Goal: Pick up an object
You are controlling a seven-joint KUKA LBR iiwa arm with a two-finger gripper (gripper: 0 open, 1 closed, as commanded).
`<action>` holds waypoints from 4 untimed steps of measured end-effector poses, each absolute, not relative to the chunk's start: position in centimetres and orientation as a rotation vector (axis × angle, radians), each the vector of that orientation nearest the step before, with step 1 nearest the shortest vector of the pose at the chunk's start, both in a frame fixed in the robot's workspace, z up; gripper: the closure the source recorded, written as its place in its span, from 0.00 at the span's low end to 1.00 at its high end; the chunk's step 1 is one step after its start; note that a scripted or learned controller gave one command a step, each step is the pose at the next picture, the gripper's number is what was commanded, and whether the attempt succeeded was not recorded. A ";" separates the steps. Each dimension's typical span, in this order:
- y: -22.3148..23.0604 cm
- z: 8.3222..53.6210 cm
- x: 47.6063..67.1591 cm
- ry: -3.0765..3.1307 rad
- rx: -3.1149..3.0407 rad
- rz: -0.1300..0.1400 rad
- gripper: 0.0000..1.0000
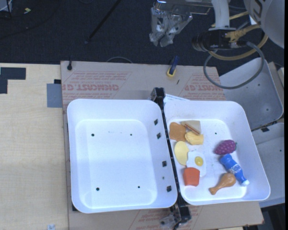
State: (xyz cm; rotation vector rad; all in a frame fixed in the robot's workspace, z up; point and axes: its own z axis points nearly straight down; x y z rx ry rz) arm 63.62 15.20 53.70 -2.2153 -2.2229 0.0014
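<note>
The hand (pixel 164 30) is parked high above the bins; its state cannot be told. Toy foods are grouped in the right bin (pixel 259 176) for picking.

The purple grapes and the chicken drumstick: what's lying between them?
In the camera view, a small blue bottle lies between the purple grapes and the drumstick.

The pale grey metal two-finger gripper (pixel 162 35) has a blocky silver housing. Yellow and grey cables (pixel 240 37) loop beside the white rounded arm link (pixel 220 8).
</note>
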 end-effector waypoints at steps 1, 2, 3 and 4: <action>20.3 53.7 62.3 -2.224 -2.214 0.001 1.00; 24.6 53.7 61.2 -2.223 -2.216 0.002 1.00; 18.1 53.7 64.5 -2.214 -2.229 0.006 1.00; 22.6 53.7 63.4 -2.223 -2.216 0.002 1.00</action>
